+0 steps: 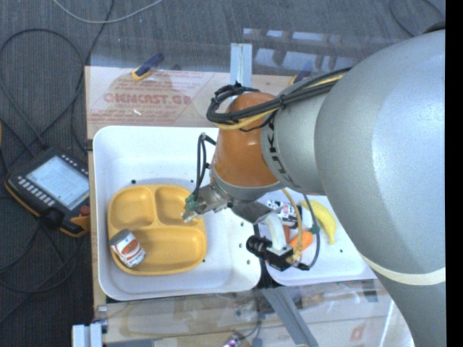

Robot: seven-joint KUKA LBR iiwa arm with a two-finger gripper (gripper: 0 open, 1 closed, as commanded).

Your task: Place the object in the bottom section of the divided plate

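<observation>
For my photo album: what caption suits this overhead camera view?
Robot arm reaching over two white bins; a small can lies in the yellow divided plate's bottom section.

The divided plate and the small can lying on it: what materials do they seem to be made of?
The divided plate looks like moulded plastic: even yellow colour, rounded ridges, soft sheen. The can lying in its bottom section seems to be metal with a printed label: its end is silvery grey, its side orange and white. It is too small to be sure.
</observation>
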